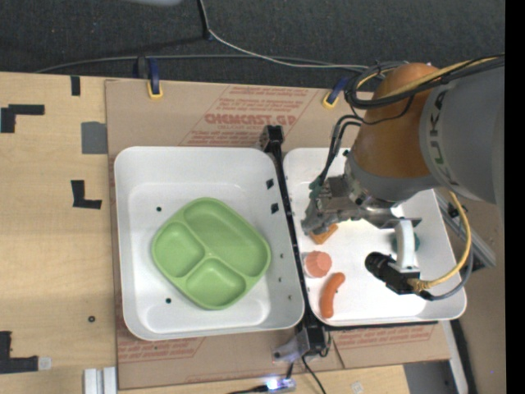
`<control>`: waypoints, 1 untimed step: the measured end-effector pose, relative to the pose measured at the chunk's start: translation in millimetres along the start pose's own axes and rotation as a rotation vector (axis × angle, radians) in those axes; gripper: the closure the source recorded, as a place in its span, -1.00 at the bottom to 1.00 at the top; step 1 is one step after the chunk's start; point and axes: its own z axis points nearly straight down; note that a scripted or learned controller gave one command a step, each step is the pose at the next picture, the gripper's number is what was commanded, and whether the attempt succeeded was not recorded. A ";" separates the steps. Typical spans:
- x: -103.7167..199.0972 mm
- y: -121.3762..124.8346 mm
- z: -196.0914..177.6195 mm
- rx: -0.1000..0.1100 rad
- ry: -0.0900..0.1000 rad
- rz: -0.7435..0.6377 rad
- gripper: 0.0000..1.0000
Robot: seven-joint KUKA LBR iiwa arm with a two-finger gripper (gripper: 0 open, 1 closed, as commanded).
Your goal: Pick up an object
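Orange sausage-shaped toy [330, 294] lies lower right in the right white bin [435, 306], long axis near vertical; divided green plastic plate [211, 253] fills the left white bin [131, 220]. Jaws: can't tell.

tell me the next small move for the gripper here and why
Probably a short straight descent. The gripper sits low in the right bin, directly over a small orange piece peeking out beneath it, while the pink round piece and orange sausage shape lie apart, nearer the front.
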 end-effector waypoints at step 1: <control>61.6 7.2 -0.3 0.000 0.000 0.000 1.00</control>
